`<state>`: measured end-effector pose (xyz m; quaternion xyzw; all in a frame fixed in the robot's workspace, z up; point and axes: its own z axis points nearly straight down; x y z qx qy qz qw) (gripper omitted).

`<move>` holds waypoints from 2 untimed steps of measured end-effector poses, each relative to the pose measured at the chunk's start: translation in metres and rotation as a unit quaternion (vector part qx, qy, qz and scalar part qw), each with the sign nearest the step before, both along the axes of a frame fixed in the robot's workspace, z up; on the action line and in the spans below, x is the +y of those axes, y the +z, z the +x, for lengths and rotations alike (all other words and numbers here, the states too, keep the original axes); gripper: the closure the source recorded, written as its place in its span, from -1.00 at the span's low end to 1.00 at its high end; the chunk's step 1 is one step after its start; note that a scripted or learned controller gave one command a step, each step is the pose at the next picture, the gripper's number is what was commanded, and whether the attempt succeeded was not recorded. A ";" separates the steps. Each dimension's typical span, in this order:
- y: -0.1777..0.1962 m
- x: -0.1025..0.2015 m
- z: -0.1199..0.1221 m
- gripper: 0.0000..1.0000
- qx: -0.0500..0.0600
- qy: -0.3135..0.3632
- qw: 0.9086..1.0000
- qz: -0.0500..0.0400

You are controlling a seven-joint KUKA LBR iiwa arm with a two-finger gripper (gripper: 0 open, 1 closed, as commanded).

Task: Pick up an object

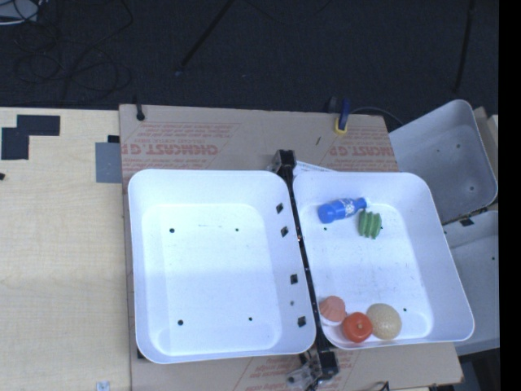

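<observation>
The right bin (423, 210) holds several small objects. A blue bottle (340, 209) lies on its side near the bin's far left, with a green ridged piece (370, 224) just to its right. At the near edge sit a pale pink round piece (332, 308), a red tomato-like ball (356, 327) and a tan ball (383, 320), close together.
The left bin (163, 210) sits beside the right one, joined by a black clip strip (295, 251). Both rest on a cardboard sheet (203, 141) atop the wooden bench (57, 243). A grey panel (448, 153) stands at the right.
</observation>
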<state>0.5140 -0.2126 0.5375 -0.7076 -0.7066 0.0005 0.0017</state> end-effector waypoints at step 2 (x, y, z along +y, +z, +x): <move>0.000 0.000 -0.013 1.00 0.000 -0.001 1.000 0.000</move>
